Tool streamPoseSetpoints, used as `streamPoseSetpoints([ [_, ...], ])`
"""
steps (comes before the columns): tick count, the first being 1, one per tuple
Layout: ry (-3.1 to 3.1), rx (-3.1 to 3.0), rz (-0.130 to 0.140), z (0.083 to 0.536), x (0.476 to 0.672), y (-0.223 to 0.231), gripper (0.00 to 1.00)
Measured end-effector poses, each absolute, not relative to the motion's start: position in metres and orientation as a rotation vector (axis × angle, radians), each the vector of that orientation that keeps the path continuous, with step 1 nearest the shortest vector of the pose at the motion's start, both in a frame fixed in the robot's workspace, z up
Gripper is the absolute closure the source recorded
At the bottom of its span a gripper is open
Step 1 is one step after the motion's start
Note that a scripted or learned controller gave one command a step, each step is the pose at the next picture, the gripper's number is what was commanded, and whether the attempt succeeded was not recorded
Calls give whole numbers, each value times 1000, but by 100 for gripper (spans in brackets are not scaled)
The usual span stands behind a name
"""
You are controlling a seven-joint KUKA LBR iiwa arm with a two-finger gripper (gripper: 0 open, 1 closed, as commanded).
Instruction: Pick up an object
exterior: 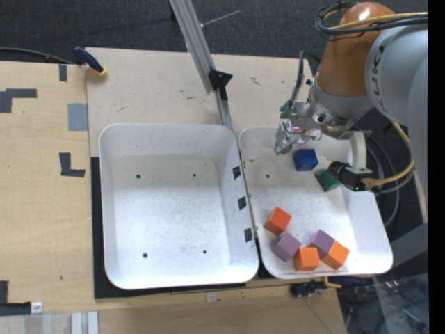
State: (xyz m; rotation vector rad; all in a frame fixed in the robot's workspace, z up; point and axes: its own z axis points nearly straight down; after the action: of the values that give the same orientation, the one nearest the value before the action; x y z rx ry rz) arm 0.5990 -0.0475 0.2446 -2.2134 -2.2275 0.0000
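Orange cubes (306,258) front | gripper (286,145) near blue cube (305,160)

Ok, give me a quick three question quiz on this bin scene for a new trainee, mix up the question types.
1. True or false: the blue block lies in the left bin.
2. How many orange blocks lie in the right bin?
A) one B) two C) three
3. Fill in: the block closest to the gripper is ____.

Key:
1. False, it lies in the right bin.
2. C: one apart, two beside the purple blocks.
3. Blue.
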Motion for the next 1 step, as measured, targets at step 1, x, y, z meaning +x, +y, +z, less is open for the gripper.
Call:
streamPoseSetpoints([
  [1,-2228,-2212,0,240,618,13,100],
])
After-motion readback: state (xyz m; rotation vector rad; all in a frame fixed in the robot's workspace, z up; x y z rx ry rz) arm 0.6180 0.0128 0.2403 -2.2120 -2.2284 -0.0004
